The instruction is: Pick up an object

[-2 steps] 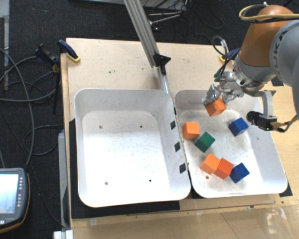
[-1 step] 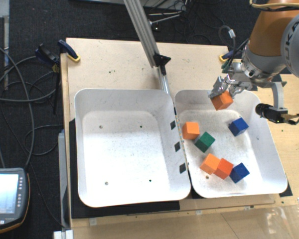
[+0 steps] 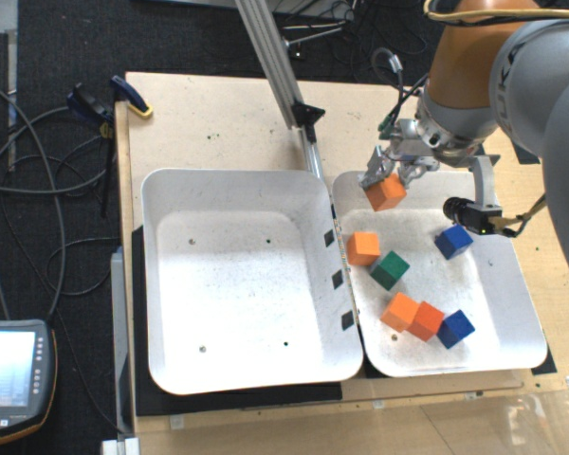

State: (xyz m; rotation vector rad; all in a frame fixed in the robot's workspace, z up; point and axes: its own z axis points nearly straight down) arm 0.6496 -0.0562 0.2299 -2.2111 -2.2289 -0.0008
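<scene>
Arm [image 3: 512, 64]: grey, orange band above the wrist; it reaches in from the right and bends down over the far end of the right bin.
Gripper [image 3: 389, 180]: pointed downward, fingers closed on an orange cube, one finger on each side face.
Held cube [image 3: 388, 194]: orange, tilted, apparently raised above the bin floor near the far rim; I judge it lifted rather than resting, since it sits between the fingers and apart from the other blocks.
Right bin [image 3: 512, 349]: white, shallow; it carries the loose blocks, so it is the source side for picking.
Loose blocks: a second orange cube [image 3: 364, 247] just beside a green cube [image 3: 390, 269]; an orange pair [image 3: 412, 315] touching each other, with a blue cube [image 3: 456, 328] against them; another blue cube [image 3: 453, 241] alone toward the right, near a black fitting on the arm.
Left bin [image 3: 171, 282]: white, speckled; its near edge touches the right bin.
Why the grip works: the chosen cube lay clear of neighbours, giving the fingers free side faces.
Stage: grasp made, lift under way by my reading.
Risk: the tilt suggests an off-centre hold; the cube could twist or slip if the arm swings quickly.
</scene>
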